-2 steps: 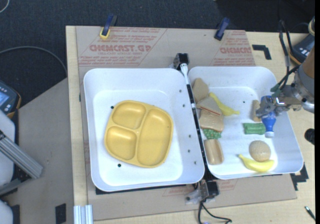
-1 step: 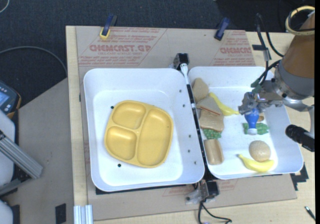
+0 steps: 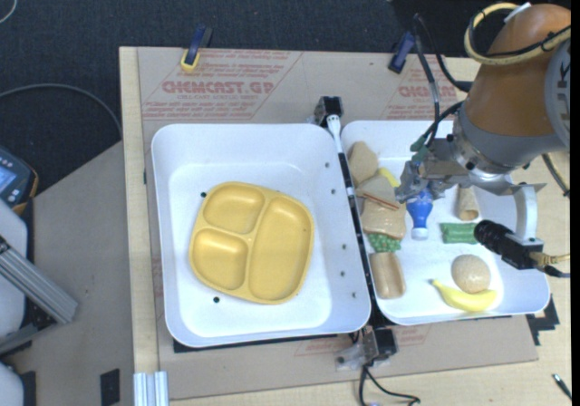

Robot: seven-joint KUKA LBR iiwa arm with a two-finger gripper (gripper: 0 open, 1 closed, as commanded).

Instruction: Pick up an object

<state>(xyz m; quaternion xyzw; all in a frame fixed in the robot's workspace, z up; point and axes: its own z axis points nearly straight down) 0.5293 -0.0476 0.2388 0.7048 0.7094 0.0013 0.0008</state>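
Dark carpet surrounds a cardboard-covered surface [image 3: 272, 78] that carries two shallow white bins side by side, held at the edges by small clamps.

From the overhead camera, the arm [image 3: 521, 78] reaches in from the right and hangs its tool [image 3: 424, 179] low over the right bin [image 3: 507, 304], where all the loose items lie. Whether the tool is apart or together cannot be told, since the wrist hides that part. Just below the tool stands a small blue and white bottle [image 3: 420, 214], close enough that it is probably the target, though nothing shows it gripped. To the tool's left sit a tan bread-like piece [image 3: 364, 159] and a sandwich-like stack [image 3: 381, 218]; further down that side is a brown roll [image 3: 387, 275]. To its right lie a green block [image 3: 459, 233] and a small tan cylinder [image 3: 468, 205]. Well below are a beige ball [image 3: 471, 273] and a banana [image 3: 467, 298], touching each other. Far to the tool's left, the left bin [image 3: 172, 150] holds a yellow divided plate [image 3: 252, 241], probably a spot for dropping picked things.
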